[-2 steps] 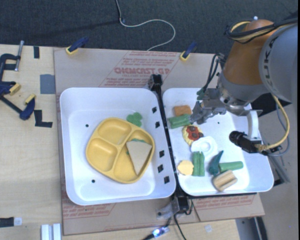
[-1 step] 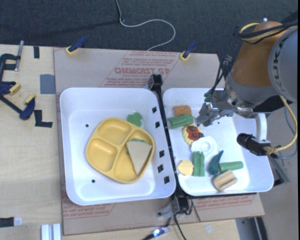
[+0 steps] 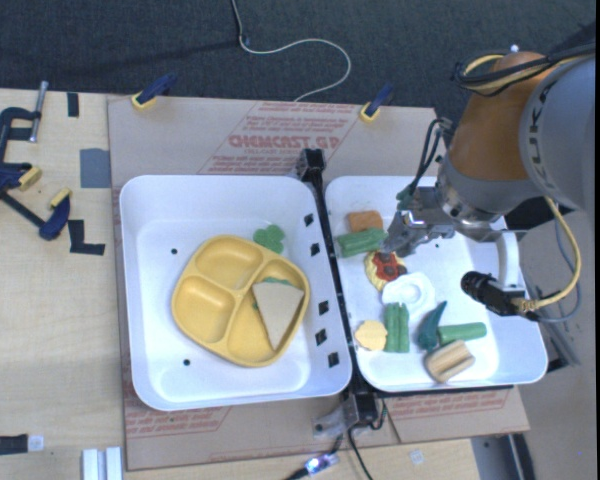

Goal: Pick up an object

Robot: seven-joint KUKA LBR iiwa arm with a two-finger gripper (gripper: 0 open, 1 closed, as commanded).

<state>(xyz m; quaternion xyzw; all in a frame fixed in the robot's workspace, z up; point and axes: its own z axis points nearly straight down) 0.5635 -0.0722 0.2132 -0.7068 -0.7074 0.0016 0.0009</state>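
Hovering over the smooth green cylinder, the gripper looks narrowly parted, perhaps empty.

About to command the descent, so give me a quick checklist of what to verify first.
1. End effector over right bin: ok.
2. Target below it: pizza toy and green piece both lie close; which one, cannot tell.
3. Nothing held yet: cannot tell.
4. Crowding: brown piece touches the green piece; not ok for a clean grasp.
5. Distance from centre divider: near; cannot tell if enough.
6. Left bin's yellow tray away from the arm: ok.
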